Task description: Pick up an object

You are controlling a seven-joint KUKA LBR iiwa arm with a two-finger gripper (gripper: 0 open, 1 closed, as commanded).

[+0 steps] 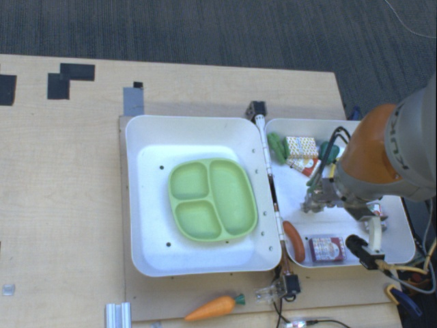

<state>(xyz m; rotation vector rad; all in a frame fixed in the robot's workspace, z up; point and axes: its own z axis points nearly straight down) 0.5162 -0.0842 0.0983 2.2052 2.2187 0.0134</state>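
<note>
Meanwhile, right of frame: gripper [318, 201] low inside right bin [407, 251], finger state impossible to tell, nothing visibly held; sausage [293, 241], packet [326, 249] lie lower right, within reach. Green tray [212, 200] fills left bin [147, 142].

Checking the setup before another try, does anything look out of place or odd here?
Yes: a toy carrot lies on the bench below the left bin, outside both bins. Otherwise the green plate sits tilted in the left bin, and a sausage lies by the right bin's near-left corner.
</note>
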